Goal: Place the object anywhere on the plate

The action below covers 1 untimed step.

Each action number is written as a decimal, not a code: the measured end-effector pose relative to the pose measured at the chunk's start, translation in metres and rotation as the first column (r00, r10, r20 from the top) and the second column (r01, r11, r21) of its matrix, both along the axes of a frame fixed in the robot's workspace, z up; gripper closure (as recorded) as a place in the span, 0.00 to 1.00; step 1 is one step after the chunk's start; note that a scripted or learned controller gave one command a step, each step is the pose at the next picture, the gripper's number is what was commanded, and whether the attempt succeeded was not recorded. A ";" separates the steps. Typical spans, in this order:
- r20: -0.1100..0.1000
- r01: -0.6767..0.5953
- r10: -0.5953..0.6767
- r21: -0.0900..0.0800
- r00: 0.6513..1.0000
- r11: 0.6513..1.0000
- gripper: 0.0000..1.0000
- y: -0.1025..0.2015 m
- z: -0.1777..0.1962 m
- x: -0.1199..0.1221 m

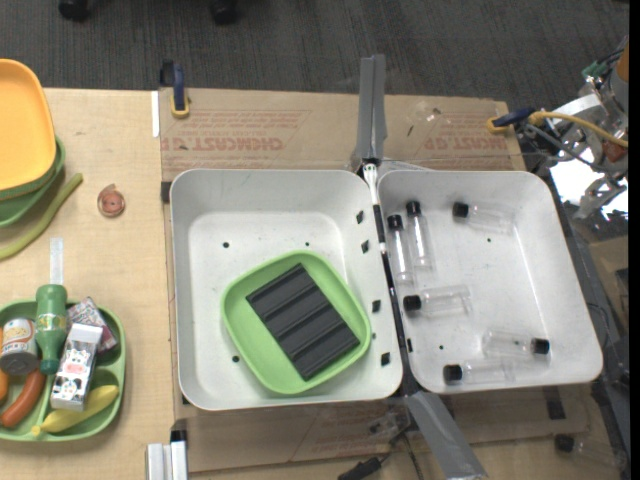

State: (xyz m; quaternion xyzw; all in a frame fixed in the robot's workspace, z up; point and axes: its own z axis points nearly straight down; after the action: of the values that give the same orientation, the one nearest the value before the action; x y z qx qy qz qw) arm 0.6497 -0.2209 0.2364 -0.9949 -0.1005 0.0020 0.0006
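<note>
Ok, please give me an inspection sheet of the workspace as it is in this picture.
Surface: cardboard-covered bench bearing a left bin and a right bin.
Job's things: green plate with a dark ridged insert in the left bin; six clear vials with black caps scattered in the right bin.
Clutter: toy food on a green tray; stacked yellow and green dishes, far left.
Grippers: arm parts at the right edge; fingers cannot be judged.
Cables: yellow cable near the arm.
Surroundings: dark carpet.
</note>
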 end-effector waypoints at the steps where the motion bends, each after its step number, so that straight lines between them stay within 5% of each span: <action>1: 0.002 -0.004 0.004 -0.001 1.000 1.000 0.00 0.000 0.001 0.004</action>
State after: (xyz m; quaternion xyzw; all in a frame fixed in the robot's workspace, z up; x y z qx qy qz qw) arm 0.6542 -0.2206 0.2378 -0.9947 -0.1025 0.0009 0.0002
